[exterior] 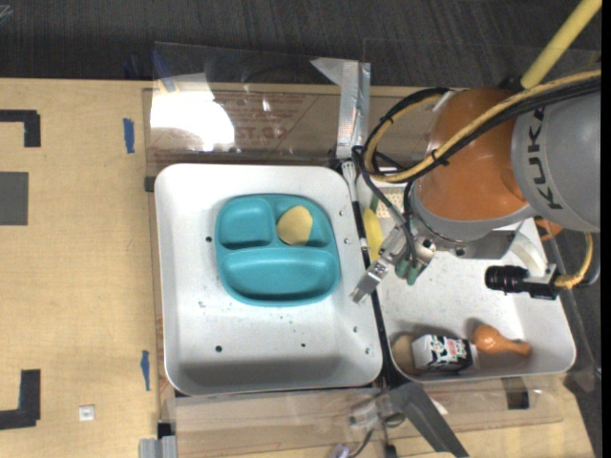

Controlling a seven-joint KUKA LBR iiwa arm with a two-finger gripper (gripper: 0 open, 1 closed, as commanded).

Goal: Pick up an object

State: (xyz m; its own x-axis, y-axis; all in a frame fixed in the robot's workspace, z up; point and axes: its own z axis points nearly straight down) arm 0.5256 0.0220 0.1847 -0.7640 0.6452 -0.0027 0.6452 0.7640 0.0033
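Tan wooden bench [76,284], two shallow white bins side by side on it: left bin [267,342] mid-frame, right bin [458,294] touching its right edge. Black tape corner marks [27,127] at upper and lower left of the bench, a grey patch [11,198] between them, and short blue tape strips [128,135] just beside the left bin. Clear plastic sheet [258,122] behind the bins, small white tag [87,412] near the bottom-left corner.

The jaws hang at the left edge of the right bin [458,303]. Left of them lies a teal plate [277,270] holding a yellow ball [295,224]; below them, a bottle [444,351].
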